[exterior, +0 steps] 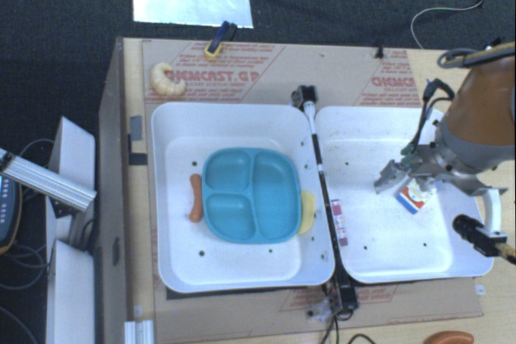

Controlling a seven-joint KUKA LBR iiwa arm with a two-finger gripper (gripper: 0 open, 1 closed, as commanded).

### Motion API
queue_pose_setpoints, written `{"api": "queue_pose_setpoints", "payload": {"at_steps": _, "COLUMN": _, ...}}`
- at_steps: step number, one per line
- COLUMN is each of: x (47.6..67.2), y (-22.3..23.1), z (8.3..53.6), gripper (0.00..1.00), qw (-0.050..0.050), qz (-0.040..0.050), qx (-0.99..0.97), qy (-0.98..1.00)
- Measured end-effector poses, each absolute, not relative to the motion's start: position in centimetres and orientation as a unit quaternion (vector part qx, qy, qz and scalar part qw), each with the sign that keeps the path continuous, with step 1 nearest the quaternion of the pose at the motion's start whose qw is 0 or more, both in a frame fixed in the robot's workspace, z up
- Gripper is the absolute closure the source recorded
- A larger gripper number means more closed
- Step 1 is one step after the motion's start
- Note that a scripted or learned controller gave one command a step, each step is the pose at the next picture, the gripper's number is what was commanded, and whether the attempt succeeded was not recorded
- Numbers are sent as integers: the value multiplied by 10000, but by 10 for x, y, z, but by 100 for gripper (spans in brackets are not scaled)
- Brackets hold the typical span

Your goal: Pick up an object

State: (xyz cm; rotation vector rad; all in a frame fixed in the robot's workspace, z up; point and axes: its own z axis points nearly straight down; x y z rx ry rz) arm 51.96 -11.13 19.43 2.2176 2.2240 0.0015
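Observation:
My gripper [393, 176] hangs low over the right white bin [363, 258], towards its right half. A small white packet with red and blue marks [412, 198] lies just right of and below the gripper, partly under the wrist; I cannot tell whether it is touched. The left white bin [173, 254] holds a blue divided plate [248, 195], an orange-brown sausage [196, 198] left of the plate, and a yellow piece [309, 211] tucked against the plate's right rim.
A small pink-and-white strip [336, 219] lies by the divider between the bins. On the cardboard behind the left bin are a pale curled piece [166, 78] and a yellow-and-blue clamp [218, 39]. The arm's bulk [482, 113] covers the right bin's far right side.

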Motion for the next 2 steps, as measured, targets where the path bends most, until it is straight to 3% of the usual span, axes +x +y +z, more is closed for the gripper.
{"api": "queue_pose_setpoints", "payload": {"at_steps": 1, "x": 561, "y": -170, "z": 164, "gripper": 0, "qw": 9, "qz": -2, "qx": 7070, "qy": 7072}}
{"api": "queue_pose_setpoints", "payload": {"at_steps": 2, "x": 600, "y": -188, "z": 100, "gripper": 0, "qw": -1, "qz": -1, "qx": 7061, "qy": 7081}}
